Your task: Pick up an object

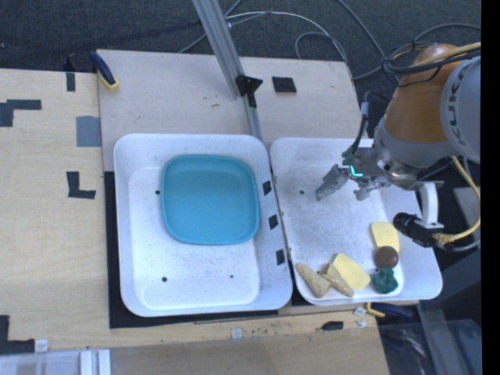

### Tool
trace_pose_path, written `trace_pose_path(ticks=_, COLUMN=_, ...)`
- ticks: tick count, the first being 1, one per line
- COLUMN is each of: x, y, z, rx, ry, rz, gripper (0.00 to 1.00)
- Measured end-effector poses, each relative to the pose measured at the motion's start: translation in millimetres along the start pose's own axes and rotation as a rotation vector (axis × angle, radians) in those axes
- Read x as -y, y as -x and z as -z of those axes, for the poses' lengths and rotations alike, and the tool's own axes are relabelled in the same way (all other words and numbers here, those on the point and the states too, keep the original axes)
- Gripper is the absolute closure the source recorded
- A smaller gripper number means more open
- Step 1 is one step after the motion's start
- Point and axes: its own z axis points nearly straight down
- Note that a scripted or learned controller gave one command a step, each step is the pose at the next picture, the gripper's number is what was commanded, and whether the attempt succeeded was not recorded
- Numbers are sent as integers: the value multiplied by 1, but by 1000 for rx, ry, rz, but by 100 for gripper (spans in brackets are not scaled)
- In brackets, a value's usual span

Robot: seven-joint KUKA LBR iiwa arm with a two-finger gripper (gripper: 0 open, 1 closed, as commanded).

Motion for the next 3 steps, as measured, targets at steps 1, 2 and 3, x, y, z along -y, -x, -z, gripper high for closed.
trace_pose_path(ticks=1, x=0, y=0, z=0, rx=0, ry=0, rz=0, gripper=0)
trace_pose_path(ticks=2, x=2, y=1, z=-43, rx=0, ry=-4, rz=0, gripper=0)
trace_pose_path(ticks=3, x=1, y=1, z=-106, rx=-1, ry=-6, rz=0, gripper=0)
